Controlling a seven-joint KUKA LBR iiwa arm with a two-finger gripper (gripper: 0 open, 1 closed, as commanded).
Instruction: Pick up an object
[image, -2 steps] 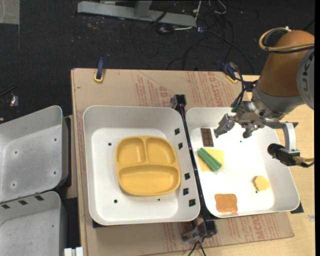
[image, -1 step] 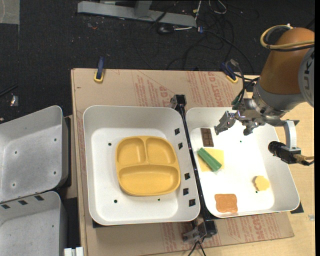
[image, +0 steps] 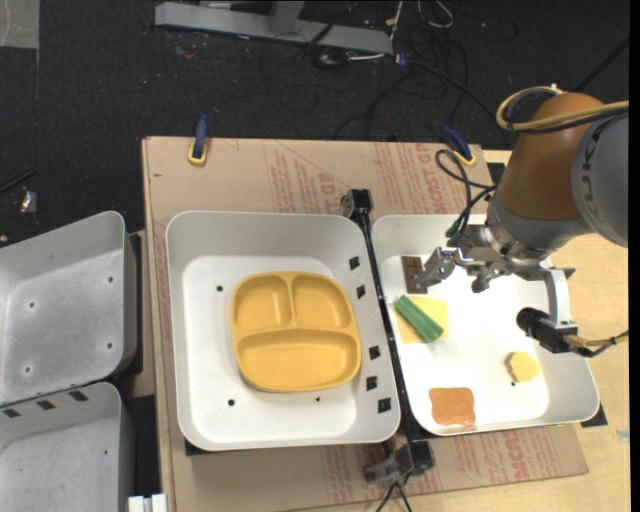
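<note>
My gripper (image: 461, 270) hovers over the back part of the right bin (image: 570, 400), hanging from the grey arm with its orange band. It looks open, with nothing between its fingers. A green block lying on a yellow sponge (image: 421, 318) sits just below and left of the gripper, near the bin's left wall. Close to the front wall lies an orange square pad (image: 452, 405). A small yellow piece (image: 521, 366) rests toward the right side. A brown patch (image: 411, 268) lies in the bin's back left corner, beside the gripper.
The left bin (image: 200, 300) holds a yellow divided plate (image: 296, 331). A black divider (image: 375, 300) runs between the two bins. A black fitting on a cable (image: 540, 330) hangs off the arm over the right bin. Grey trays (image: 60, 300) stand left of the bench.
</note>
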